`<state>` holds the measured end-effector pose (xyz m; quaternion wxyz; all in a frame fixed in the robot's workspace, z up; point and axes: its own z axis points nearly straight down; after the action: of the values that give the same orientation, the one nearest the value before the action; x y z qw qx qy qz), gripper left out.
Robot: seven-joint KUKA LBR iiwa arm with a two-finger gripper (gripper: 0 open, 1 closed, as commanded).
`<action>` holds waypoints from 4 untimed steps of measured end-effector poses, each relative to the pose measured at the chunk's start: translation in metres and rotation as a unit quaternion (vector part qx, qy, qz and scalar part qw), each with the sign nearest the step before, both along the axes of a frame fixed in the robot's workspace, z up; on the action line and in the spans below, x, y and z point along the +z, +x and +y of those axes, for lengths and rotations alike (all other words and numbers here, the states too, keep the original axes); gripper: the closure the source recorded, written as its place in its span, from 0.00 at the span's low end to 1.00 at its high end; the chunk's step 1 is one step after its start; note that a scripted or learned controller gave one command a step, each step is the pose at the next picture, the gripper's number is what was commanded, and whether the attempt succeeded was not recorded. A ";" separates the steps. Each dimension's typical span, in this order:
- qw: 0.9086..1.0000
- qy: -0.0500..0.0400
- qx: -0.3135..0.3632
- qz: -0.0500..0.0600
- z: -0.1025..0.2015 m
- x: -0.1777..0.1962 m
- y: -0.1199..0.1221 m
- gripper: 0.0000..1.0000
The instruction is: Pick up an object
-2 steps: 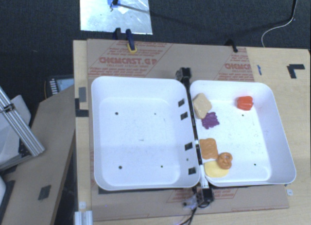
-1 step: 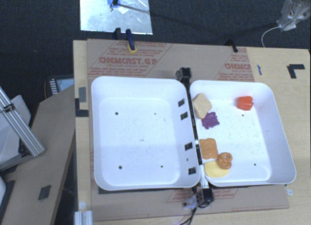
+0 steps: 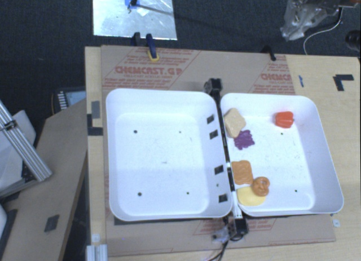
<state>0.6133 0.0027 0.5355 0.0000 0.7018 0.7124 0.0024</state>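
- Bench (image 3: 186, 65): we log a brown board bearing two white bins side by side, joined along a hinged middle seam.
- Left bin (image 3: 163, 153): we find no item lying on its floor.
- Right bin (image 3: 299, 158): we count six items, all on its floor.
- Orange piece (image 3: 284, 119): near the far right corner, well apart from the rest.
- Tan piece (image 3: 234, 122): close to the seam, at the far side.
- Purple piece (image 3: 244, 139): just beside the tan one, on its near side.
- Brown slab (image 3: 242, 172): by the seam, further toward us.
- Round brown piece (image 3: 260, 185): touching or overlapping the yellow one; we cannot tell which lies on top.
- Yellow disc (image 3: 250, 197): nearest the near edge, beside the seam.
- Gripper (image 3: 302, 20): at the top right, beyond the bench and well apart from both bins. It is blurred and pale; we cannot tell its state, and we see nothing carried in it.
- Silver sheet (image 3: 134, 6): beyond the bench at top left, with a thin dark rod across it.
- Progress, as we judge it: no pick is made. Every candidate lies in the right bin. Left to do: choose one, come down over it, grasp, lift. The orange piece stands clear of neighbours and looks the easiest target.
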 end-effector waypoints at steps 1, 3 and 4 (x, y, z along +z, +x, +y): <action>1.000 0.000 0.000 0.001 0.090 0.000 -0.050 1.00; 1.000 0.000 -0.001 0.002 0.217 -0.001 -0.113 1.00; 1.000 -0.001 -0.004 0.002 0.233 -0.001 -0.120 1.00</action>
<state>0.4932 0.2354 0.5348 -0.0006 0.7049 0.7093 0.0007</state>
